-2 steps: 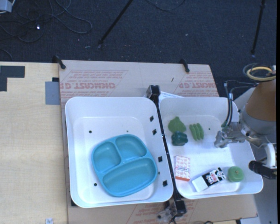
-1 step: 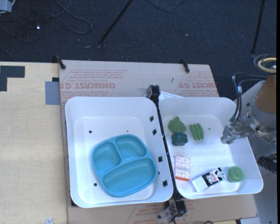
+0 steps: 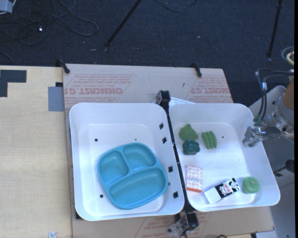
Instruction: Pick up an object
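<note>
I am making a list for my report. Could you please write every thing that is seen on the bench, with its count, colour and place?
bins: 2, white, side by side on the bench; left bin, right bin
divided plate: 1, light blue, in the left bin
green toys: 3, near the far end of the right bin; light one, dark one, ridged one
small carton: 1, red and white, right bin, near the divider
black and white box: 1, right bin, near edge
round green piece: 1, right bin, near corner
gripper: 1, grey, over the right bin's right rim
</note>
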Robot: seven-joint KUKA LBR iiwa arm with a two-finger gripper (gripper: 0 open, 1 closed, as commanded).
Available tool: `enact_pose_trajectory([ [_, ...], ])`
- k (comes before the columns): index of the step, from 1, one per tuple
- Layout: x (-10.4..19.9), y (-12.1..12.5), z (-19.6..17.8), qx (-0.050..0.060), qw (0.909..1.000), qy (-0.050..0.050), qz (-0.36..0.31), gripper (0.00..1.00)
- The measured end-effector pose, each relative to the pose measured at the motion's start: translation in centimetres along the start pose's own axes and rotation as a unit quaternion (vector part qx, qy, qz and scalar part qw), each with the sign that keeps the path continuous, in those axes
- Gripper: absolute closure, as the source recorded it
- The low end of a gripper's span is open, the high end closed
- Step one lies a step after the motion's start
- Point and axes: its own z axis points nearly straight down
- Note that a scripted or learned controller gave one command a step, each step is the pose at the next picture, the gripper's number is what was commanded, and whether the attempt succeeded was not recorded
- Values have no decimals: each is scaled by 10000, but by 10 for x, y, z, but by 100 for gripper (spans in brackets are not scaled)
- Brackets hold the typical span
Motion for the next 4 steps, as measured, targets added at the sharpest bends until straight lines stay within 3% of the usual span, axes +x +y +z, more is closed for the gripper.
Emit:
enact_pose_trajectory([
  [1,-1,1,-46,-5,10000,-2,-4,100],
  [2,52,-3,-43,26,10000,19,-17,100],
  [4,152,12,-46,30,10000,14,-15,100],
])
